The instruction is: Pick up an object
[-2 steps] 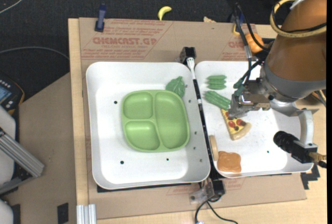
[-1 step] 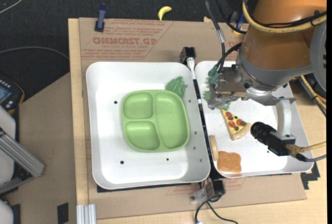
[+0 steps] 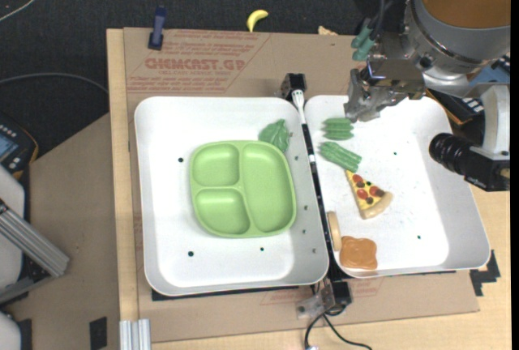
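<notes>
We judge this the approach step: our claw (image 3: 362, 108) hangs over the right white bin (image 3: 454, 235), just beside the upper ridged green plastic piece (image 3: 337, 128). Its spread we cannot tell. Next, we descend squarely onto that piece.

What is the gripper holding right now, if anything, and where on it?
Nothing that shows. The gripper hangs at the right bin's back left corner, just above and beside a green toy vegetable lying on the bin floor; no object sits between its fingertips.
</notes>
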